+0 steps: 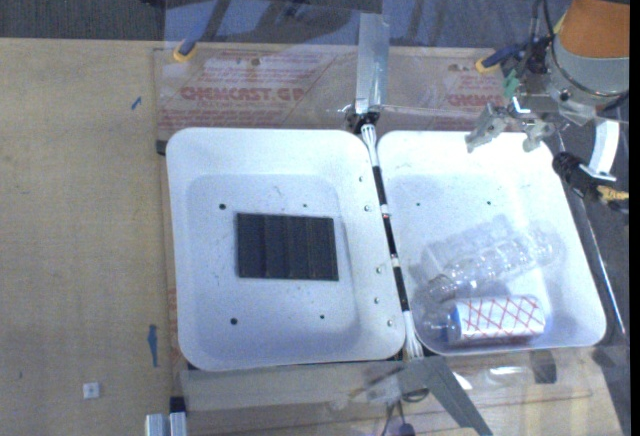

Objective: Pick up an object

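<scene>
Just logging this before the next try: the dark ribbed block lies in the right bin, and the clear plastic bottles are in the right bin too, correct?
Not quite. The camera view shows the dark ribbed block lying in the left bin. The clear plastic bottles are indeed in the right bin.

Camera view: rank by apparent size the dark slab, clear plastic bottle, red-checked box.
1. dark slab, left bin
2. clear plastic bottle, right bin
3. red-checked box, right bin

Bottle edges are hard to trace, so its gap to the slab is unsure.

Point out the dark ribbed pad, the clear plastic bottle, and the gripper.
dark ribbed pad (pixel 287 246), camera view, centre of its top face.
clear plastic bottle (pixel 487 258), camera view, middle of its body.
gripper (pixel 508 131), camera view, midway between the fingertips.
</scene>
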Controlling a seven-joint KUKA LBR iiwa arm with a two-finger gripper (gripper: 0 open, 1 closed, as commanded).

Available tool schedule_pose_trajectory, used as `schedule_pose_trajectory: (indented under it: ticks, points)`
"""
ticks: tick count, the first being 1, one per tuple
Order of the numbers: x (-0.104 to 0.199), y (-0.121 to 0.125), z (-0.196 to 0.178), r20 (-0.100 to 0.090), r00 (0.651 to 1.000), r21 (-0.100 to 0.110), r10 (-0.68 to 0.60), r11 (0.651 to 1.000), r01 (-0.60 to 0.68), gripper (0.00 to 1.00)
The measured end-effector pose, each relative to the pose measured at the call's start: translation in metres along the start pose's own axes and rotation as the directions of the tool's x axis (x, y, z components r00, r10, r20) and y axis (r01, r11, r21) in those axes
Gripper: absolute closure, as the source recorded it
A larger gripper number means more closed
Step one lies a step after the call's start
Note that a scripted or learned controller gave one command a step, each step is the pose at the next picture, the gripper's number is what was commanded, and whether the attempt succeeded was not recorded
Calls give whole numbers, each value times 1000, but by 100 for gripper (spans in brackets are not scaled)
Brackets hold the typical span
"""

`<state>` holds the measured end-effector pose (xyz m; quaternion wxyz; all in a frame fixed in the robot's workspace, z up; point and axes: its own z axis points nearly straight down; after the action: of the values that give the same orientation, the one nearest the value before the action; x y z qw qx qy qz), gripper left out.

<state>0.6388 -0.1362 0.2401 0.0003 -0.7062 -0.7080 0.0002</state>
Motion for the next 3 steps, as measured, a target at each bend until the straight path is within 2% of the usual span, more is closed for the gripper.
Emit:
schedule_pose_trajectory:
  ticks: [1, 2, 3]
  points:
    - [9, -40, 3, -1, 986, 2, 168, 986, -168, 0]
    - [3, -114, 39, 0, 976, 1, 216, 976, -216, 0]
    - [1, -113, 29, 0, 976, -2, 219, 976, -219, 100]
